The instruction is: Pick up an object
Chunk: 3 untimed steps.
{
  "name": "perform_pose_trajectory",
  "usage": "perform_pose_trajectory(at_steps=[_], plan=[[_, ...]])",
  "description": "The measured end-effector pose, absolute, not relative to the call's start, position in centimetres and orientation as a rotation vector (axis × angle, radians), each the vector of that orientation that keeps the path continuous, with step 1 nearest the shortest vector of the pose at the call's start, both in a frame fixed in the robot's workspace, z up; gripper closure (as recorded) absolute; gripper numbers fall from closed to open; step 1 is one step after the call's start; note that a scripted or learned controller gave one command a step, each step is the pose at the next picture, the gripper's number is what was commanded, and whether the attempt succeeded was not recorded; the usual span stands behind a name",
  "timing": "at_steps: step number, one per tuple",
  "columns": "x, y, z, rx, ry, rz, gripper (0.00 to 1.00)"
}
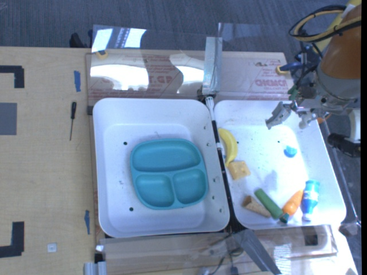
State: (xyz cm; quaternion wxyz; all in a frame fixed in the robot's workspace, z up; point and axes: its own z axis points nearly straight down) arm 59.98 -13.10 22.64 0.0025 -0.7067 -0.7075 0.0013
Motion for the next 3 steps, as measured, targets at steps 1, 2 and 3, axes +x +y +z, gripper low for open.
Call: perform_pose_trajectory(at_steps=[1, 2, 3], plan=[[58.1, -20.6, 14.8, -2.277, -2.150, 0.014, 0.00], [59.1, -20.5, 9.6, -2.235, -2.202, -0.012, 0.00], [59.3, -19.7, 8.6, -2.202, -2.239, -0.002, 0.00]])
